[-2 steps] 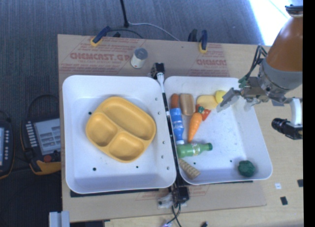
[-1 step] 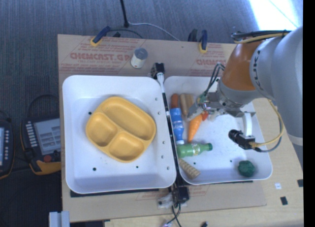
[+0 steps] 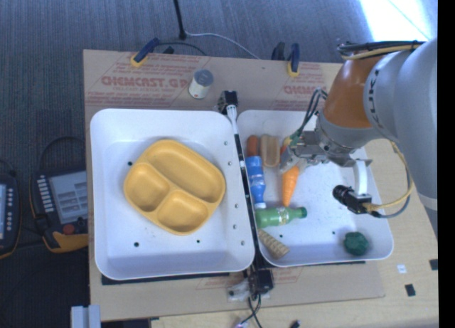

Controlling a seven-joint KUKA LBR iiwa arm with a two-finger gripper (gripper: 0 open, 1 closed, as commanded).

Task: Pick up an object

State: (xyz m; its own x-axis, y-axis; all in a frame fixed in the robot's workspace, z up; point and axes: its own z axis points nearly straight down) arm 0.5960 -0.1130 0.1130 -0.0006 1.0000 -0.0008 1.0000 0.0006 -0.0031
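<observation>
**Mia:** Orange is the colour I see first. The carrot [image 3: 288, 184] lies in the right bin [image 3: 377, 252], and the robot's hand [image 3: 304, 150] is right above its top end.

**Ben:** Is the hand pinching it?

**Mia:** I cannot tell. The big grey arm [image 3: 398, 99] covers most of the hand from this one camera, so I can't see if it is wide apart or closed. Nothing looks lifted up.

**Ben:** What else is in that bin?

**Mia:** A blue bottle [image 3: 256, 177] by the wall next to the carrot. A green bottle [image 3: 279, 215] lies below them. There is a waffle cone [image 3: 273, 243] near the front, a green lump [image 3: 356, 242] in the corner, and a hot dog [image 3: 268, 150] at the back. The left bin [image 3: 106, 248] holds a yellow tray [image 3: 175, 186].

**Ben:** How should it do the grab well?

**Mia:** I think it should pick just one thing, most likely the carrot, since that is closest. It should come straight down over the fat middle, one side of the hand on each long side. The blue bottle is just beside it, so it must not bump that. Then squeeze gently and lift slowly.

**Ben:** Anything hard to see?

**Mia:** Yes. The hot dog is partly tucked under the hand. A black thing [image 3: 350, 197] hangs off the arm, and I can't say what it is. The arm is cut off at the picture's edge too.
</observation>
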